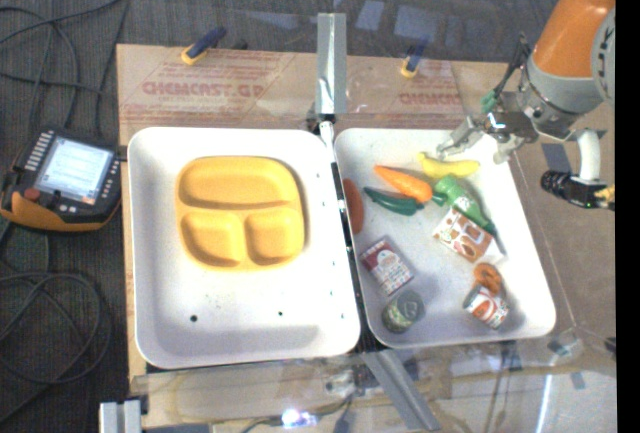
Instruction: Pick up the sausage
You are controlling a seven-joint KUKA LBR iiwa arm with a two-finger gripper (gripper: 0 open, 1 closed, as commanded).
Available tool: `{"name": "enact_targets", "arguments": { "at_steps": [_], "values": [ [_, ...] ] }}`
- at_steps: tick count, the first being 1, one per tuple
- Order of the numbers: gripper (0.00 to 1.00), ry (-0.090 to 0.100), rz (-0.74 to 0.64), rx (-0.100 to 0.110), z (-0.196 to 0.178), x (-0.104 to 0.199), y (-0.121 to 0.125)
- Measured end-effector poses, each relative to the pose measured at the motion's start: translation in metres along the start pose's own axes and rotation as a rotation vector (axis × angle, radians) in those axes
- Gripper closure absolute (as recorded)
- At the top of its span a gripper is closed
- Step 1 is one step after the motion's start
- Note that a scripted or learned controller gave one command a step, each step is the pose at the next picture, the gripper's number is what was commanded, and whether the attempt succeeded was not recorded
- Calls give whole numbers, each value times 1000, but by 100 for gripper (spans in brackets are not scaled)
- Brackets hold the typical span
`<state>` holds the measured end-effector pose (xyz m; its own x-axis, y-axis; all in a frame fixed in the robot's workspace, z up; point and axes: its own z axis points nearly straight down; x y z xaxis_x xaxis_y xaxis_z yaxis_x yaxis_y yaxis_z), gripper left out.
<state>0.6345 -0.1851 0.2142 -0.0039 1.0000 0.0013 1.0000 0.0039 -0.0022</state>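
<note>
Reddish-brown, the sausage lies in the right bin, along its left wall, beside the green pepper. An orange carrot and a yellow banana lie further right, near the far edge. The gripper hangs over the bin's far right corner, just above the banana, with its fingers spread apart and nothing between them. The left bin holds a yellow divided tray.

A yellow divided tray lay in the left bin. In the right bin were a carrot, a banana, a green pepper, two small packets and a round tin. A handheld pendant sat left of the counter.
</note>
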Motion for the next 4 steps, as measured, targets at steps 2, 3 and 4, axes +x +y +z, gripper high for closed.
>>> {"name": "enact_targets", "arguments": {
  "at_steps": [2,3,4],
  "values": [
    [0,-2,218,-15,125,75,-55],
    [0,-4,101,-17,125,80,-111],
    [0,-4,554,-11,126,71,-3]
  ]
}}
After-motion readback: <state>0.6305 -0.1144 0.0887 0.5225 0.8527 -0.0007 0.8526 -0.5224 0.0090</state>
